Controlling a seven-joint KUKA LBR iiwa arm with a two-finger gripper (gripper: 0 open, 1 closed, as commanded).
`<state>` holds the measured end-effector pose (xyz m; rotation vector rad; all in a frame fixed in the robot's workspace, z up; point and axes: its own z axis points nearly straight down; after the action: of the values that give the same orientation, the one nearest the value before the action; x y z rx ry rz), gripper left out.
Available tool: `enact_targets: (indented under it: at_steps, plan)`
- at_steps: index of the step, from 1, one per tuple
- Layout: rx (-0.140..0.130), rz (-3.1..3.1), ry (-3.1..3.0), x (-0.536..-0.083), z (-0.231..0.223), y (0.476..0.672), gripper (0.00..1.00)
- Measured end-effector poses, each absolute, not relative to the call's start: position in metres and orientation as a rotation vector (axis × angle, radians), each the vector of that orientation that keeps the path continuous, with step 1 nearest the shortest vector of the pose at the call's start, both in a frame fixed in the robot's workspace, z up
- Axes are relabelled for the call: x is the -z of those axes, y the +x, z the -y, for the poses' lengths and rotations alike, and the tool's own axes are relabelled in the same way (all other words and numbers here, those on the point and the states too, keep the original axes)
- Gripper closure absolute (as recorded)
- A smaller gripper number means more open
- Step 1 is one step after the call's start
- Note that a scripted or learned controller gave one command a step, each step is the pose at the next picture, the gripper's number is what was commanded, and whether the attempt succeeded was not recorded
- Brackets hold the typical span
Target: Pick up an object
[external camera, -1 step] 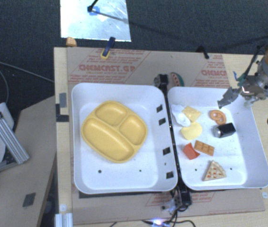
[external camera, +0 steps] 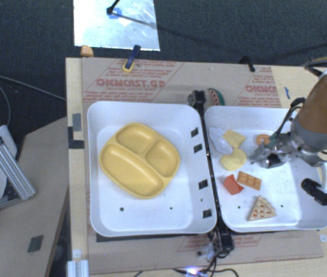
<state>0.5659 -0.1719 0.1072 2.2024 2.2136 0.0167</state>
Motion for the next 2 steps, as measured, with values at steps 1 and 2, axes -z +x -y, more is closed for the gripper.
enact_targets:
  at_steps: [1,2]
  plan:
    - [0.001,-2.214,2.226,-0.085,0.210,0.489,0.00]
    - [-0.005,-2.219,2.217,-0.096,0.207,0.493,1.00]
